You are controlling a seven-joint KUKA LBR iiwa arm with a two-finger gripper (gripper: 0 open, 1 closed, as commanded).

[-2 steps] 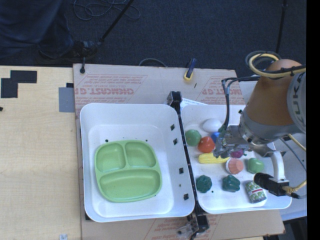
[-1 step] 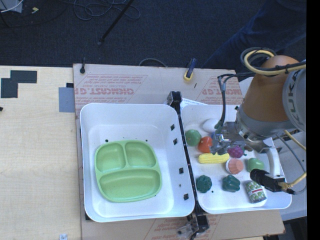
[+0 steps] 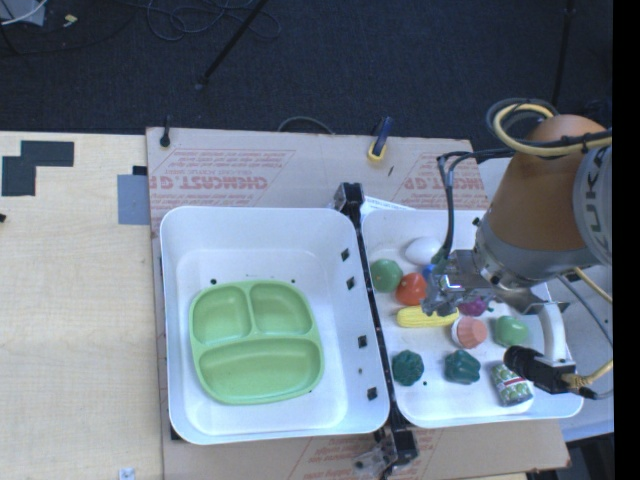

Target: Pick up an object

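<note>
The right bin holds several small toys: a white egg shape, a green ball, a red-orange ball, a yellow piece, a pink-orange round toy, a light green toy, two dark green lumps and a small can. My gripper hangs low over the middle of this bin, just right of the red-orange ball and above the yellow piece. A purple bit shows right beside it.
The left bin holds a light green divided plate. A black clip sits on the wall between the bins. Both bins rest on a cardboard sheet with a blue-yellow clamp at its back edge.
</note>
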